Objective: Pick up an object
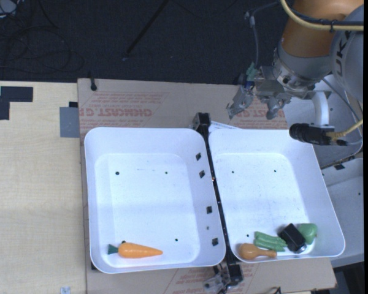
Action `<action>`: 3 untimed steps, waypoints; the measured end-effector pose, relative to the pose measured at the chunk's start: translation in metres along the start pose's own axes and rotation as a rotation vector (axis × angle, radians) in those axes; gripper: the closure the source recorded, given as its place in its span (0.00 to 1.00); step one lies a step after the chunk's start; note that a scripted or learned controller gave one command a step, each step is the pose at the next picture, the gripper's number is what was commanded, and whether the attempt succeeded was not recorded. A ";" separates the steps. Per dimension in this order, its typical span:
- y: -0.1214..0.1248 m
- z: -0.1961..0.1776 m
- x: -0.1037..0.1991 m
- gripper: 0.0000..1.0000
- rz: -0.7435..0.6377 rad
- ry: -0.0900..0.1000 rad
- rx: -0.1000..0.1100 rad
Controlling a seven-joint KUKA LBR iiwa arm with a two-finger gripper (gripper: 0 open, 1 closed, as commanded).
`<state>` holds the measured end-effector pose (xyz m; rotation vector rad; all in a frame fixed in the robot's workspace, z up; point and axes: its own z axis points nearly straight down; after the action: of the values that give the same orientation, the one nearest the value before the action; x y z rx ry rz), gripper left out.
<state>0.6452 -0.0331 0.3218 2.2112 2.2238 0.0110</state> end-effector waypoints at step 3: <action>-0.023 0.105 0.132 0.00 -0.001 0.000 0.022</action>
<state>0.6227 0.0988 0.2168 2.2213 2.2360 -0.0141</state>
